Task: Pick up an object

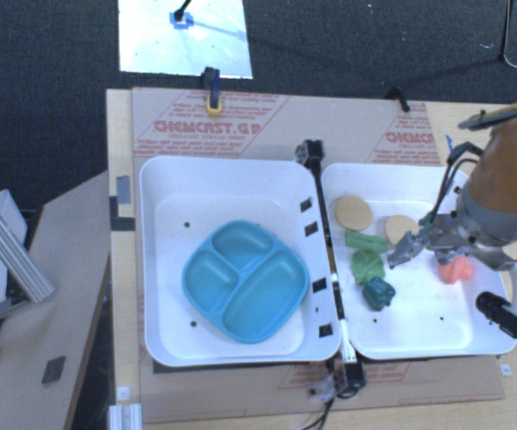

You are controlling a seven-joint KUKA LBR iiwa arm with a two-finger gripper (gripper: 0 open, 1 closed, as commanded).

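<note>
The right bin (419,322) holds several small objects. A round tan disc (353,211) lies at its far left, and a second tan piece (399,227) sits just right of it. Below them are a pale green strip (364,240), a leafy green piece (366,263) and a dark teal lump (379,292). A pink-orange object (456,270) lies further right, partly under the arm. My gripper (403,249) hangs low over the bin, just below the second tan piece and right of the green items. Nothing visibly sits in it.
The left bin (164,176) holds a blue divided plate (245,281). A black divider strip (317,231) runs between the bins. The arm's grey and orange body (509,182) covers the right bin's far right side. A black fitting (498,313) sits at that bin's right rim.
</note>
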